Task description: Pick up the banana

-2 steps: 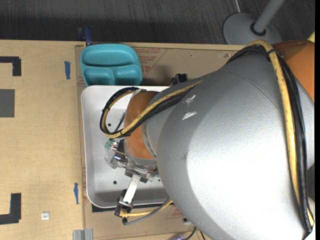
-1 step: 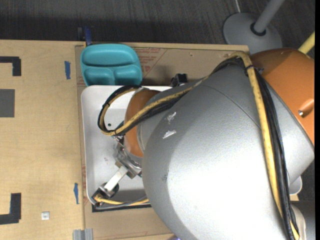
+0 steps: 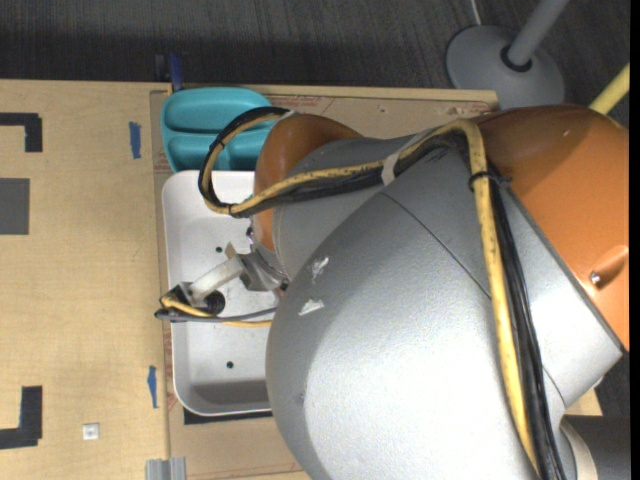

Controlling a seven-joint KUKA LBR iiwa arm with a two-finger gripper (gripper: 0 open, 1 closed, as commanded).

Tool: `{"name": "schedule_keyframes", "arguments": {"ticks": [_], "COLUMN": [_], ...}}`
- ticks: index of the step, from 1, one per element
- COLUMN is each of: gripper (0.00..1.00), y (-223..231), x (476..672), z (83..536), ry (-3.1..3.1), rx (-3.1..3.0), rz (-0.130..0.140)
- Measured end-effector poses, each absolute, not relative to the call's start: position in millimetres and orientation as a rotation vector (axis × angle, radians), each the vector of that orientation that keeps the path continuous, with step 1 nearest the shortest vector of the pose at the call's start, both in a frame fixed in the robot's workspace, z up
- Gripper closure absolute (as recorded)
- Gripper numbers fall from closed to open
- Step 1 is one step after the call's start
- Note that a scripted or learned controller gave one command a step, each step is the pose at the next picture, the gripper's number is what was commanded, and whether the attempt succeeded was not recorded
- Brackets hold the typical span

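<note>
**Item 1. Grey robot arm [image 3: 420, 318] with broad orange band [image 3: 570, 188].** It reaches in from the right and sits low over the bins, so its bulk covers most of them. We judge this posture fits a descent or a grasp attempt inside the bin.

**Item 2. Gripper [image 3: 254, 266].** We place it at the arm's tip, over the middle of the visible bin and close to its floor. The wrist hides its working end, so we cannot tell whether it is released, clenched or grasping anything.

**Item 3. Banana.** We cannot fix its position. It possibly lies under the arm or directly beneath the gripper, which would explain why the tool is held there.

**Item 4. Shallow white plastic bin [image 3: 185, 230].** Its left wall and a strip of bare floor can be seen.

**Item 5. Teal rounded plastic object [image 3: 205, 118].** It rests at the bin's far end, partly tucked behind the arm and apart from the gripper. We judge it a bystander to the task.

**Item 6. Tan wooden bench [image 3: 80, 268] with blue tape marks [image 3: 135, 140].** The marks lie just beside the bin's left edge and probably fix its placement.

**Status.** We judge the pick unconfirmed.
</note>
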State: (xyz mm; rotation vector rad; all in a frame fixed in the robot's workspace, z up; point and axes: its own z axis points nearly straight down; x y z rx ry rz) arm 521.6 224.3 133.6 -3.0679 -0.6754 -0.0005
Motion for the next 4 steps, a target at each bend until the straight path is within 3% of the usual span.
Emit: {"name": "schedule_keyframes", "arguments": {"ticks": [1,2,3,4], "gripper": [0.0,0.0,1.0,1.0], "y": [224,224,225,224], "x": [580.6,548.8,549.5,497.2], "z": [112,86,97,89], "ry": [-0.374,-0.736,-0.738,-0.979], "rx": [-3.119,-3.055,-3.052,-2.988], "rz": [-0.002,0.0,-0.004,-0.014]}}
